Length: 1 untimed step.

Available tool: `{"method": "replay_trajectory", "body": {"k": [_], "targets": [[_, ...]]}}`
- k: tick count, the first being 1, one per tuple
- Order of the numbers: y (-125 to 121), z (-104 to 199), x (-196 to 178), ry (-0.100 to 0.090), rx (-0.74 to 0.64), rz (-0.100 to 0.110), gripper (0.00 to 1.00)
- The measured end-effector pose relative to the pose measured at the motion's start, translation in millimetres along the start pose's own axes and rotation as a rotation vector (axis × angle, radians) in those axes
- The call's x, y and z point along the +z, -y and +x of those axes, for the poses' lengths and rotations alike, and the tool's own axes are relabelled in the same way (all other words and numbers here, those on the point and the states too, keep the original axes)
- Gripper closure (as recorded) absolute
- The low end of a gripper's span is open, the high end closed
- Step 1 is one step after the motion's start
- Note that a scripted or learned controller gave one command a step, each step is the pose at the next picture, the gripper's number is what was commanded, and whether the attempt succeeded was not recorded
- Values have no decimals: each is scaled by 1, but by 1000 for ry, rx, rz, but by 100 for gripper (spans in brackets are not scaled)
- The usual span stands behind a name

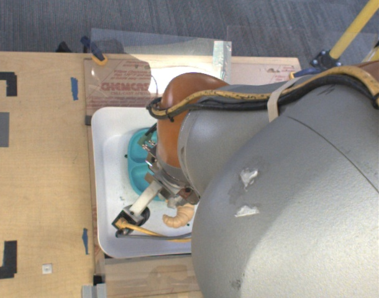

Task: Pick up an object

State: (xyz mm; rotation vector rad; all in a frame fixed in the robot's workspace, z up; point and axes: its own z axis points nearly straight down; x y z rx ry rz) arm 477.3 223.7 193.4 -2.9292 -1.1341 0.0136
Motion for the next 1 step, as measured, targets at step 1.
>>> {"method": "replay_trajectory", "body": {"k": [1], "targets": [[0,2,1,-8,380,-2,100]]}}
